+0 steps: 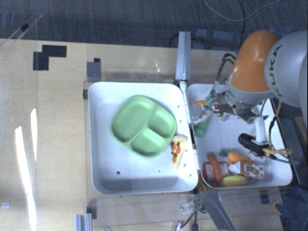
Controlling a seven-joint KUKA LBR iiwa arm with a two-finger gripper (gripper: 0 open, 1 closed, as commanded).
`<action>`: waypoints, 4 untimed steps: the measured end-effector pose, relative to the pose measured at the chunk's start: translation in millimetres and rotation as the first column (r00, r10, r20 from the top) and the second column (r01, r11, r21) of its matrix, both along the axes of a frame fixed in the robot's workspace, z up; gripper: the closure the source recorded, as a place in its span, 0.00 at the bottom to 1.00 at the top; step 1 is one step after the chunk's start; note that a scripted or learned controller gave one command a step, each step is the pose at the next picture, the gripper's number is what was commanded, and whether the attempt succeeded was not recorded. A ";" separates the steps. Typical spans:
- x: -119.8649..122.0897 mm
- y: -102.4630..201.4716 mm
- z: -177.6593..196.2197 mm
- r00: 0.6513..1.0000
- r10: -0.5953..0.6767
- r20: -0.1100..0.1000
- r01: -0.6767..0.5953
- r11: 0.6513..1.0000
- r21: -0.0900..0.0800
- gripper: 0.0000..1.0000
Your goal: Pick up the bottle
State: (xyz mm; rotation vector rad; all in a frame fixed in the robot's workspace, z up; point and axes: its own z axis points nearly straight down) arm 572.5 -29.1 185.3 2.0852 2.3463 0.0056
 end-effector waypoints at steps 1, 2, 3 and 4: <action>22.3 -56.4 -57.7 0.996 0.093 0.008 -0.093 0.996 -0.002 0.00; 98.7 -103.8 -93.7 0.991 0.132 0.008 -0.132 0.991 -0.003 0.00; 47.2 -170.2 -97.2 0.999 0.040 0.004 -0.040 0.999 -0.004 0.00; -2.3 -176.1 -68.2 1.000 -0.002 0.004 0.002 1.000 -0.002 0.00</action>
